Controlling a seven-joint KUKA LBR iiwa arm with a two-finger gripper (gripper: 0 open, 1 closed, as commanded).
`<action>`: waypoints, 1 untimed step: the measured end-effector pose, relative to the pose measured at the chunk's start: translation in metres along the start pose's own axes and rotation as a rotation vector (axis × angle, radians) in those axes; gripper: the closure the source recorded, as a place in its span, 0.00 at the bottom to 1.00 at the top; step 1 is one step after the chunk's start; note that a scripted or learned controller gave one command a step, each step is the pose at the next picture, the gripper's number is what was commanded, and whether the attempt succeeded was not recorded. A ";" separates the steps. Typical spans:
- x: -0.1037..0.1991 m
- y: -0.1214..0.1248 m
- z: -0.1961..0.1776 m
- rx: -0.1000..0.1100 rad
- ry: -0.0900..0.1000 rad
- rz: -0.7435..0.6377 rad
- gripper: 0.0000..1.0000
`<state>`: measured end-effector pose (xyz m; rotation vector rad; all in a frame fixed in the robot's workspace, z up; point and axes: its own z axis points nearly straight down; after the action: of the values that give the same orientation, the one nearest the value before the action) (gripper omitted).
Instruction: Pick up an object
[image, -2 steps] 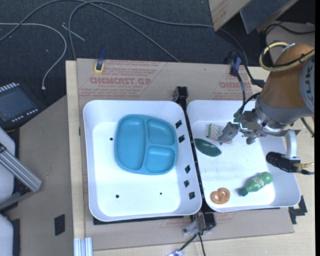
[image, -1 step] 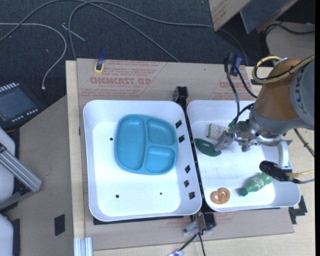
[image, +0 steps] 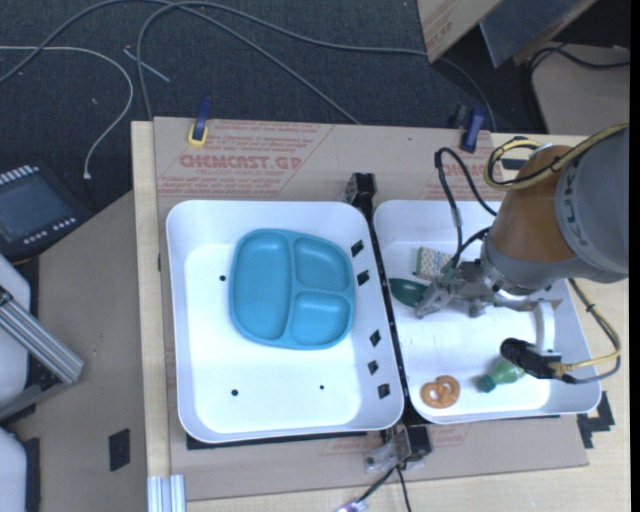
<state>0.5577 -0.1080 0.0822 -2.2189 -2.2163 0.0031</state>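
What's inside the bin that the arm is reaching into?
A brown pretzel-shaped thing, a light green piece, a dark green one by the tool, a small speckled item. The arm hides part of the bin.

The gripper (image: 437, 297) hung low in the right bin (image: 455, 345), the arm (image: 545, 225) behind it reaching in from the right. Just off its tip, away from the arm, lay a dark green thing (image: 404, 291); whether they touched could not be told. A small patterned piece (image: 432, 262) sat just beyond the gripper, toward the bin's far wall. Toward the near wall, apart from the gripper, lay a pretzel (image: 440, 392) and a green toy (image: 497, 378). Well past the gripper's tip, in the left bin (image: 200, 330), rested a blue plate (image: 290, 288).
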 end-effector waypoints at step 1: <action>0.000 0.001 -0.014 -0.005 -0.001 0.000 1.00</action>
<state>0.5593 -0.1082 0.0960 -2.2215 -2.2199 -0.0020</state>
